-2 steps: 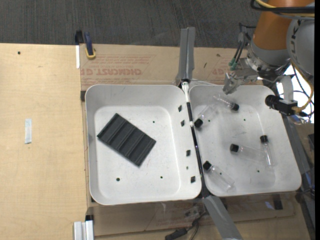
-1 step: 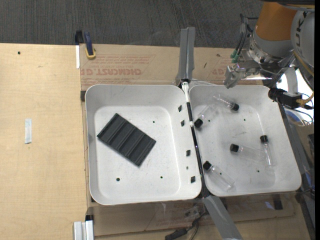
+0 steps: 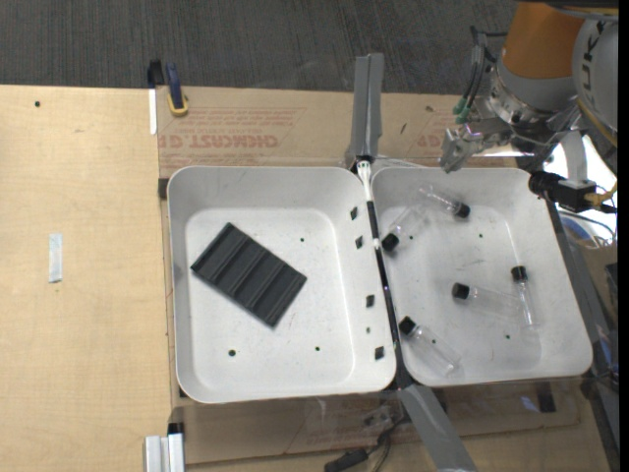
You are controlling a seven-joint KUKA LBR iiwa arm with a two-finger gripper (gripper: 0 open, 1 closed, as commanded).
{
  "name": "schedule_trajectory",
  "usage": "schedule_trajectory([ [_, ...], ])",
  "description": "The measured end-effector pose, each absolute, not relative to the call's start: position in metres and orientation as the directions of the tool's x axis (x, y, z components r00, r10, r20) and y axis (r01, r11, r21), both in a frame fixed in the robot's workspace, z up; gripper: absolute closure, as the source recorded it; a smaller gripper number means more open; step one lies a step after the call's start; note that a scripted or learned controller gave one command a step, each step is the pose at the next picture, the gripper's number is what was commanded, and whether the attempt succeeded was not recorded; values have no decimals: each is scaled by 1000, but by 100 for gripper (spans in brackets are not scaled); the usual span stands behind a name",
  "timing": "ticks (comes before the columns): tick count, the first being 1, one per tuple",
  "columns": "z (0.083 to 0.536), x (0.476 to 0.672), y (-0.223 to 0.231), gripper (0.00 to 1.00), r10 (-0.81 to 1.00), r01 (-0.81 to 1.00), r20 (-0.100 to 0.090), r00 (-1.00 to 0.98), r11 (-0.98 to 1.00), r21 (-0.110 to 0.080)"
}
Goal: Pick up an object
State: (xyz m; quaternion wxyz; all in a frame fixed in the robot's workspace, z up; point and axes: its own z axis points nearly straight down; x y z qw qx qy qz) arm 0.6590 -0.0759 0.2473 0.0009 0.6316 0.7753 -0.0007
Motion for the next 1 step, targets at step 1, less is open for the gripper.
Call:
schedule_trajectory([
  [1, 250, 659, -76, 100, 970, 970, -2, -241, 241, -1],
])
